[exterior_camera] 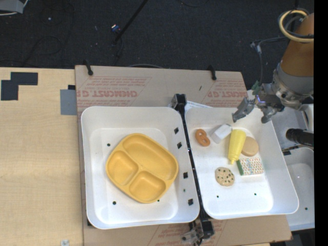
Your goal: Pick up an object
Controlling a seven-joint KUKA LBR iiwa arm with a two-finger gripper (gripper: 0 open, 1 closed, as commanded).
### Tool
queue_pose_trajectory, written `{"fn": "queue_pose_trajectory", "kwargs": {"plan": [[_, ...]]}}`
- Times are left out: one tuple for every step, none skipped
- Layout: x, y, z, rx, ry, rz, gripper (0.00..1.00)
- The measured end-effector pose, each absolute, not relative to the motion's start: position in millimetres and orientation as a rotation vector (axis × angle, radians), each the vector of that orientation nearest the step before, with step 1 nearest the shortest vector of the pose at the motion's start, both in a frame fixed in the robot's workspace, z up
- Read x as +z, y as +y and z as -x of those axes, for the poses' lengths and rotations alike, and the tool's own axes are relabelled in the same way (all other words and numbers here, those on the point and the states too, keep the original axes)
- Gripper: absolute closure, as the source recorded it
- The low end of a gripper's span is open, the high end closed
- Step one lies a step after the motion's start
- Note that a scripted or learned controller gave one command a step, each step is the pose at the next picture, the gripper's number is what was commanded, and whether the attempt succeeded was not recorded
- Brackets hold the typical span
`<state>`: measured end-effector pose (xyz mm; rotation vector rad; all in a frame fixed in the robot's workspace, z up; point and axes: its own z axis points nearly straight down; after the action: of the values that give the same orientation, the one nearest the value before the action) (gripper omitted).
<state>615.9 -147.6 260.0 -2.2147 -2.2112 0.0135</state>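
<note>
In the right bin (pixel 277 199) lie a small orange-brown pastry (pixel 202 137), a white block (pixel 222 132), a yellow bottle (pixel 236 144), a tan round piece (pixel 250 147), a patterned packet (pixel 251 166) and a chocolate-chip cookie (pixel 224 176). My gripper (pixel 254 112) hangs over the bin's far right corner, above and to the right of the white block. Its two dark fingers are spread wide apart with nothing between them.
The left bin (pixel 95 137) holds a yellow three-compartment plate (pixel 142 167). A black divider (pixel 185 152) runs between the bins. Cardboard lies under both bins, and a wooden bench top spreads out to the left.
</note>
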Motion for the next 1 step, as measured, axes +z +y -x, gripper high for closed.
{"fn": "queue_pose_trajectory", "kwargs": {"plan": [[267.0, -147.5, -617.9, 0.003, -2.22, 2.219, 0.0]]}}
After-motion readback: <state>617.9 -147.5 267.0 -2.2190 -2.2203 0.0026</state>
